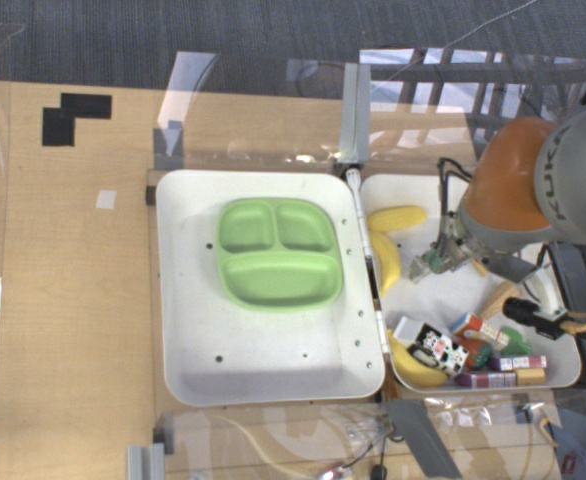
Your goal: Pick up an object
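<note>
Yellow banana [391, 230] lies curved in right bin's upper left; second banana [414, 366] (partly covered) at lower left.

green tray [277, 252] in left bin [188, 298] | tool [435, 260] over right bin [563, 363]

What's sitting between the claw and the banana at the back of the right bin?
Nothing visible. The claw hangs over bare white floor of the right bin, and the banana lies just beyond it to the upper left, uncovered.

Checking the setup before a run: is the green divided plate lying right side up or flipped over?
Right side up. The green plate lies flat in the left bin, its three hollow compartments facing up.
</note>
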`<state>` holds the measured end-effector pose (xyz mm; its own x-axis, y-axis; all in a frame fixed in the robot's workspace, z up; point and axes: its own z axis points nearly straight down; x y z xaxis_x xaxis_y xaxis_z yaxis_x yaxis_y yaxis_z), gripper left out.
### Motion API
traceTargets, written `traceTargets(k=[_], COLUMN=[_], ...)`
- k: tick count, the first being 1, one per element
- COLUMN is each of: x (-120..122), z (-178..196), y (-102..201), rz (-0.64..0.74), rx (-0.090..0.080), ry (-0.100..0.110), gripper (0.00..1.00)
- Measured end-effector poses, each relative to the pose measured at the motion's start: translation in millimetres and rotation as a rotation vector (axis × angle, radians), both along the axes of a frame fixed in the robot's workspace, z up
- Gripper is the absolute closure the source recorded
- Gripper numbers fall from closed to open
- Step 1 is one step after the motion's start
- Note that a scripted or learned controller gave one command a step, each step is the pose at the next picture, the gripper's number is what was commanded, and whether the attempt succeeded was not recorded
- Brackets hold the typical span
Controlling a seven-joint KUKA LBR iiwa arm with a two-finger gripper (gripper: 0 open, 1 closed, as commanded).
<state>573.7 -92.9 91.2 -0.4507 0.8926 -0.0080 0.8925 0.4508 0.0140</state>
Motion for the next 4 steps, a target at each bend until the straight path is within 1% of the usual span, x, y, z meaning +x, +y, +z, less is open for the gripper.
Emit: traceTargets(k=[1,2,3,4], x=[0.8,37.6,57.4,35.4], z=[0.5,-0.9,95.7,7.0], y=[-1.4,3.7,27.9,-10.8], rz=[-0.001,-0.129,-0.288,-0.197], rx=[-0.002,0.002,0.004,0.003], ry=[-0.002,0.003,0.008,0.012], gripper=[0.00,0.00,0.00,0.00])
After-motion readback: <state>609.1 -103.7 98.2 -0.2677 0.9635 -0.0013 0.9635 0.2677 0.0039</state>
